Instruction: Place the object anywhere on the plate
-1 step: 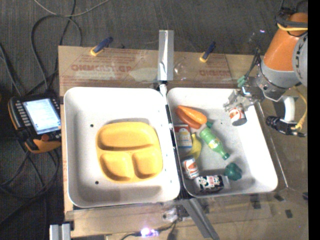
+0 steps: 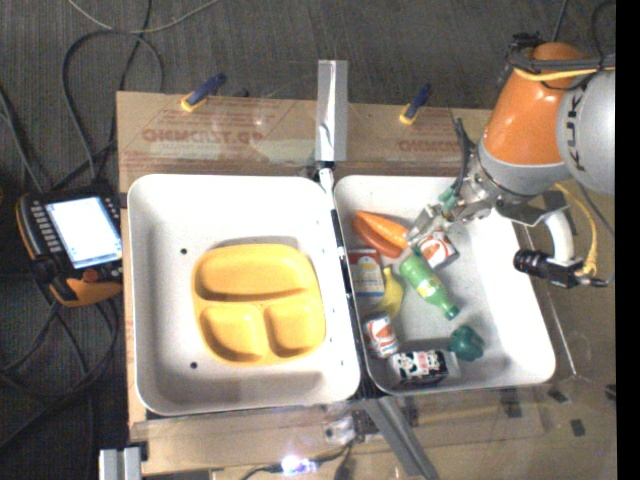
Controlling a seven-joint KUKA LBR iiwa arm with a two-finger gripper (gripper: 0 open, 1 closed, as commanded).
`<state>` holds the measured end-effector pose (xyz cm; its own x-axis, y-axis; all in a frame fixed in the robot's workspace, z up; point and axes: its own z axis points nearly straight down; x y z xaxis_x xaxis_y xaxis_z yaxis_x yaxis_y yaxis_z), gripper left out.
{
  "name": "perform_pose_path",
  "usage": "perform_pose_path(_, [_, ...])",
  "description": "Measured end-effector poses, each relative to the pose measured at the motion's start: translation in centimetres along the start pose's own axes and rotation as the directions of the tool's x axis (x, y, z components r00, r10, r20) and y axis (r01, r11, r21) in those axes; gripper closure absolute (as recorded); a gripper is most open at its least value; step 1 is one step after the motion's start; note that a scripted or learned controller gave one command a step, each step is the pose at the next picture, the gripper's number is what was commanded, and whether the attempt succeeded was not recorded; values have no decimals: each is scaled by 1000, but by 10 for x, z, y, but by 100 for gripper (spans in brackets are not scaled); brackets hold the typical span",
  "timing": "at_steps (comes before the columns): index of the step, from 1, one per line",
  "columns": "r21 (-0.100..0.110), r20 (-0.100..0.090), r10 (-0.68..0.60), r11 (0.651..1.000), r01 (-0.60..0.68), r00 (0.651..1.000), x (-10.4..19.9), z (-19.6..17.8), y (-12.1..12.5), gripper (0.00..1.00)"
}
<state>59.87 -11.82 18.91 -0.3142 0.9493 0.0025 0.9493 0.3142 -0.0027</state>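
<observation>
A yellow plate (image 2: 262,300) with three compartments lies in the left bin (image 2: 160,228). The right bin (image 2: 520,338) holds the loose objects. Among them are an orange carrot (image 2: 378,230), a green bottle (image 2: 428,286) and a small red-and-white can (image 2: 434,249). My gripper (image 2: 447,211) hangs low over the upper part of the right bin, just above the red-and-white can and beside the carrot's right end. The arm's orange band (image 2: 530,118) is above it at the upper right. I see nothing clearly held.
Lower in the right bin lie a labelled jar (image 2: 366,273), a yellow piece (image 2: 393,294), a small red can (image 2: 380,335), a black-and-white can (image 2: 420,365) and a dark green item (image 2: 466,342). A handheld pendant (image 2: 75,236) sits left of the bench.
</observation>
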Motion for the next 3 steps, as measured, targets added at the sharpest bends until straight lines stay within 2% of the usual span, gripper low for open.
perform_pose_path(1, [-1, 0, -221, 975, 221, 975, 10, 70, 19, 100])
perform_pose_path(2, [-1, 1, -271, 963, 271, 963, 94, 7, 21, 100])
perform_pose_path(3, [1, 1, -290, 957, 290, 957, 175, -24, 19, 100])
